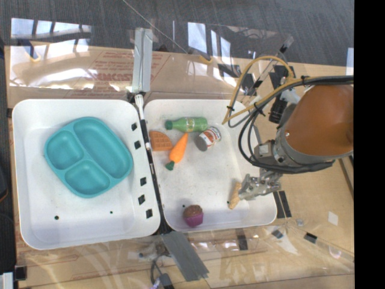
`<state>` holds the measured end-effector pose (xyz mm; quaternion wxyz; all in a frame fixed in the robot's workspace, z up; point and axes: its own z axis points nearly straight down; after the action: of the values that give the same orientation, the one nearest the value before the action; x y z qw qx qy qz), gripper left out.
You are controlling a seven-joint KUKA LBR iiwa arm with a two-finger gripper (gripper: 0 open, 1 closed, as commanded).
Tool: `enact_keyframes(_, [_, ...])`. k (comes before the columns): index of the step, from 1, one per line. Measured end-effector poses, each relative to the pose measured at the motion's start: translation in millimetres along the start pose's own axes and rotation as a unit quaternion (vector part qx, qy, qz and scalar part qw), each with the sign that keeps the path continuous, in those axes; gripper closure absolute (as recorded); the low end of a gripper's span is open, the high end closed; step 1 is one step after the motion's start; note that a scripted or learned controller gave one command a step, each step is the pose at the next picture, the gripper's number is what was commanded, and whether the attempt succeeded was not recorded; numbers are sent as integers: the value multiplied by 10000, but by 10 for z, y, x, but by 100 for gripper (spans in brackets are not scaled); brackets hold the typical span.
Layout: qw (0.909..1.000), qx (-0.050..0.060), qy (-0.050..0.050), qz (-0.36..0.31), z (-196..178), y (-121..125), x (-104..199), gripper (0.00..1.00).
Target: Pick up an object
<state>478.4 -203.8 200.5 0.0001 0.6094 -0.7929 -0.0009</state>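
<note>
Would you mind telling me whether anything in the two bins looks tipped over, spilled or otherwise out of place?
Nothing looks spilled or damaged. In the right bin, the green bottle and small can lie on their sides, with the carrot slanted between them. The teal divided plate sits askew in the left bin.

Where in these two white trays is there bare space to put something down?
Right bin: bare floor mid-bin, between the carrot above, the purple cupcake below and the gripper at right. Its top is crowded by bottle, can and waffle. Left bin: room below the teal plate.
</note>
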Motion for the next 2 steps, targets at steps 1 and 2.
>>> enact_keyframes(1, [9922,21,-1,-1248,-32,-10,51,100])
enact_keyframes(2, [9783,-4,-1,-2070,93,-4,46,100])
